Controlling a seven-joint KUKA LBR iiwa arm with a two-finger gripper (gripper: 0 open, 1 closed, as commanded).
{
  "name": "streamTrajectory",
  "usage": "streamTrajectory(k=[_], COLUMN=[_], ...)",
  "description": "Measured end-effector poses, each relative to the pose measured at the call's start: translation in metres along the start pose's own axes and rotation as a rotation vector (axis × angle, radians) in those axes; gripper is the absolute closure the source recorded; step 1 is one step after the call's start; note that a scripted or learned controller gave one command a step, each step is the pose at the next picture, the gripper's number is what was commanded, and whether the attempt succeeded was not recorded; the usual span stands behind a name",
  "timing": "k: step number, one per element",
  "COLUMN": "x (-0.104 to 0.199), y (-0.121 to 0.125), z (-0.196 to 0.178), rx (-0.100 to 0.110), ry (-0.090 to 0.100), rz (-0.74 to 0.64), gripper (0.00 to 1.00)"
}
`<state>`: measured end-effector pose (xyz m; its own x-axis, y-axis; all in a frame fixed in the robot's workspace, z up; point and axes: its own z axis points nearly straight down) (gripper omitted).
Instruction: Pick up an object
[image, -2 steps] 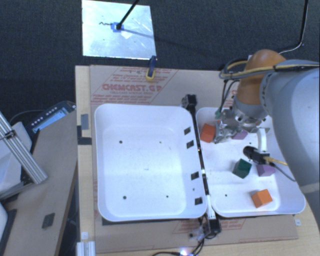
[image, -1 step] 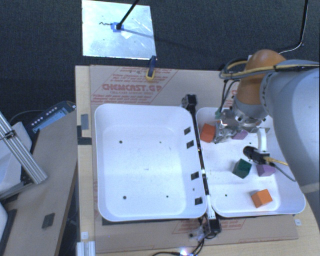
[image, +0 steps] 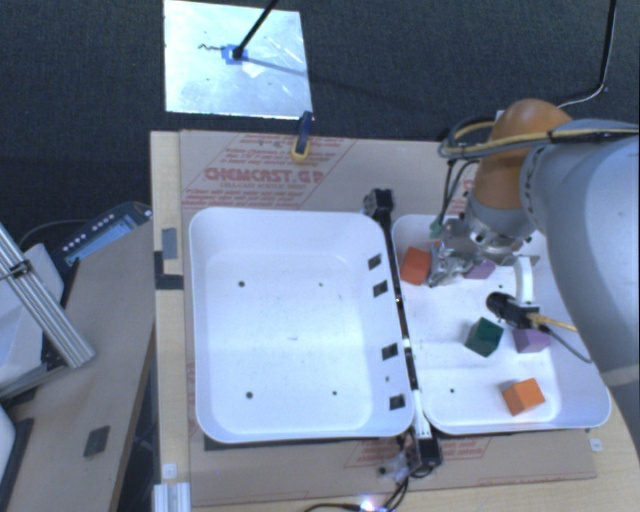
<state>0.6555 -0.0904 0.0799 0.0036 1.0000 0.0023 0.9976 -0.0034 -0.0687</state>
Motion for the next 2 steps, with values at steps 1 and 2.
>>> streamTrajectory(k=[1,2], x=[0.0002,0.0002], y=[0.0000,0.0000], z=[0.0000,0.0001], rx=[0.000,0.000], ry=[-0.001,-0.001], rz=[0.000,0.000], gripper=[1.00,1.00])
